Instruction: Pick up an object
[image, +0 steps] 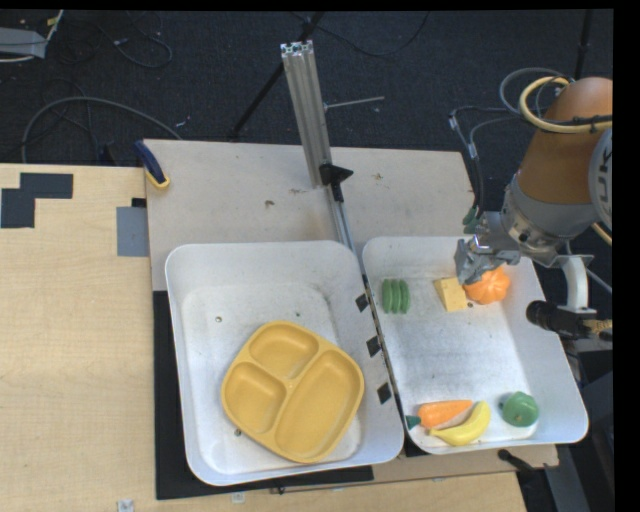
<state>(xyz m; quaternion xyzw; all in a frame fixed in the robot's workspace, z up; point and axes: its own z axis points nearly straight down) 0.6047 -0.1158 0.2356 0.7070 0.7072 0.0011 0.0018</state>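
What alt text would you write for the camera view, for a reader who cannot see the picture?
The gripper is low in the right bin, right at an orange fruit beside a yellow block. That bin also has a green ridged piece, a carrot, a banana and a green round piece. The left bin holds a yellow divided plate.

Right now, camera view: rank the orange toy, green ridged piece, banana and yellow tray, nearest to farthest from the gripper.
1. Orange toy: right at the gripper, right bin's far end.
2. Green ridged piece: same bin, to the gripper's left in the view.
3. Banana: right bin's near edge.
4. Yellow tray: left bin.
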